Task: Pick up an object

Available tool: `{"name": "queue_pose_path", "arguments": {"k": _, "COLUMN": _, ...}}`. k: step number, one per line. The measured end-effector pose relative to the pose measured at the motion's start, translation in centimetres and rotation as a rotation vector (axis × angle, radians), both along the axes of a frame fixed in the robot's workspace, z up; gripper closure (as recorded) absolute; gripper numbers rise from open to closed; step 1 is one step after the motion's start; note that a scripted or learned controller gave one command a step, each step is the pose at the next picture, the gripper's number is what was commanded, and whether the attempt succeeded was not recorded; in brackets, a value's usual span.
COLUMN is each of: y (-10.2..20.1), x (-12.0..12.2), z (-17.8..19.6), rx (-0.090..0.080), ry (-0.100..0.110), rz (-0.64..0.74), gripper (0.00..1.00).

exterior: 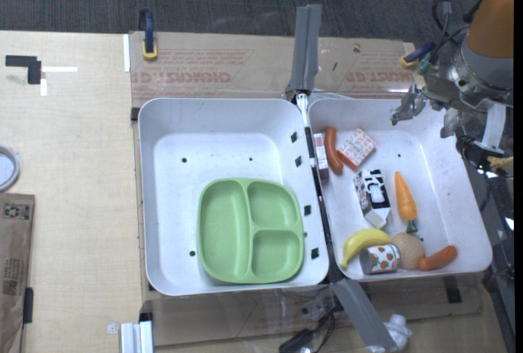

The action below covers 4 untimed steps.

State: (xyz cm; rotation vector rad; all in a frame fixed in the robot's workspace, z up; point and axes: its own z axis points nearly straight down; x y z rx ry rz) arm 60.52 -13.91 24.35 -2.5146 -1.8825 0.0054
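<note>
My gripper [427, 116] hovers over the far right corner of the right bin [458, 180], open, with nothing between its fingers. Below it in that bin lie a red sausage [331, 149], a red-and-white box [355, 148], a black-and-white carton [373, 192] and an orange carrot [405, 198]. Along the near wall sit a yellow banana [361, 243], a small printed can [381, 259], a round tan roll [409, 248] and a second orange-red carrot [437, 258]. All of these lie apart from the gripper.
The left bin [163, 180] holds a green divided plate [250, 230]. A grey post [306, 49] rises at the back where the two bins meet. A blue-and-yellow clamp [147, 34] sits on the cardboard behind the left bin.
</note>
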Motion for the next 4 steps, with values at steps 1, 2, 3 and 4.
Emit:
{"name": "queue_pose_path", "arguments": {"k": 1, "y": -1.7, "x": -2.9, "z": 7.4, "rx": 0.000, "ry": 0.000, "rz": 0.025, "gripper": 0.00}}
{"name": "queue_pose_path", "arguments": {"k": 2, "y": 1.8, "x": -4.3, "z": -2.0, "rx": 0.001, "ry": 0.002, "rz": 0.083, "gripper": 0.00}}
{"name": "queue_pose_path", "arguments": {"k": 3, "y": 1.7, "x": -5.3, "z": -14.0, "rx": 0.002, "ry": -0.001, "rz": 0.101, "gripper": 0.00}}
{"name": "queue_pose_path", "arguments": {"k": 4, "y": 3.2, "x": -5.9, "z": -15.0, "rx": 0.000, "ry": -0.003, "rz": 0.177, "gripper": 0.00}}
